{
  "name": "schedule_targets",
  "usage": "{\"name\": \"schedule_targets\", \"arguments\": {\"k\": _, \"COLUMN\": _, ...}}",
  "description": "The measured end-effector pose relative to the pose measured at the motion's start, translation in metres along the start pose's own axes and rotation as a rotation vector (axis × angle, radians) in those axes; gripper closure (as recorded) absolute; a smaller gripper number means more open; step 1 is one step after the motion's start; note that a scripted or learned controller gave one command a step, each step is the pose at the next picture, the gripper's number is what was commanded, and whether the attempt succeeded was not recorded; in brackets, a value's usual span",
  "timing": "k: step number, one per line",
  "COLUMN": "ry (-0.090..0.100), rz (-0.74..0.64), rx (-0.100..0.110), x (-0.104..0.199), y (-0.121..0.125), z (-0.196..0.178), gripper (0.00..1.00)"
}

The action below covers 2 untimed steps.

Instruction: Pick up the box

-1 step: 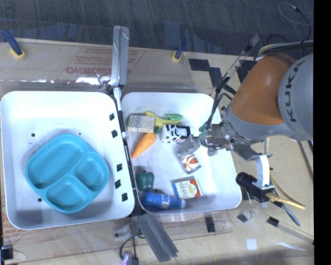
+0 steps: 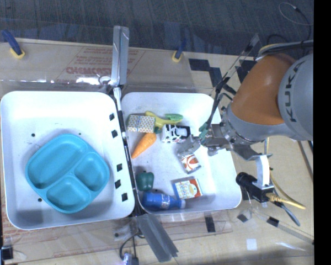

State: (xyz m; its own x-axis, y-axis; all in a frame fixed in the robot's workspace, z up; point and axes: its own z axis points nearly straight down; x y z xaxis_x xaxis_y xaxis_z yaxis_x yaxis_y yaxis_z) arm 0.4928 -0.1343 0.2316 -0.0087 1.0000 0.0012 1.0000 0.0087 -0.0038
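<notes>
Where the arm (image 2: 270, 101) reaches in over the right edge of the right bin (image 2: 223, 200), its gripper (image 2: 194, 146) hangs low above the middle of that bin, but whether it is released or clenched I cannot tell. Just beneath it lies a small white packet with a red mark (image 2: 190, 162), too close to say whether they touch. Nearer the front edge of the same bin sits the box (image 2: 187, 189), small, orange and white, lying flat and apart from the gripper. Beside it, along the front edge, a blue bottle (image 2: 161, 201) lies on its side, with a dark green pepper (image 2: 144, 180) just behind it by the dividing wall. Toward the back of the bin are a carrot (image 2: 143, 144), a black-and-white toy (image 2: 175, 132), a yellow-and-green toy (image 2: 164, 118) and a grey patterned block (image 2: 140, 123), clustered together. The left bin (image 2: 14, 106) holds a blue divided plate (image 2: 68, 173), set toward its front left corner.
</notes>
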Motion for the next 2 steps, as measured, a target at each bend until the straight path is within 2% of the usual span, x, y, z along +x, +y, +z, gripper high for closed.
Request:
{"name": "schedule_targets", "arguments": {"k": 1, "ry": 0.0, "rz": 0.128, "rx": 0.001, "x": -0.021, "y": -0.017, "z": 0.097, "gripper": 0.0}}
{"name": "schedule_targets", "arguments": {"k": 2, "ry": 0.0, "rz": 0.016, "rx": -0.001, "x": -0.052, "y": 0.049, "z": 0.14, "gripper": 0.0}}
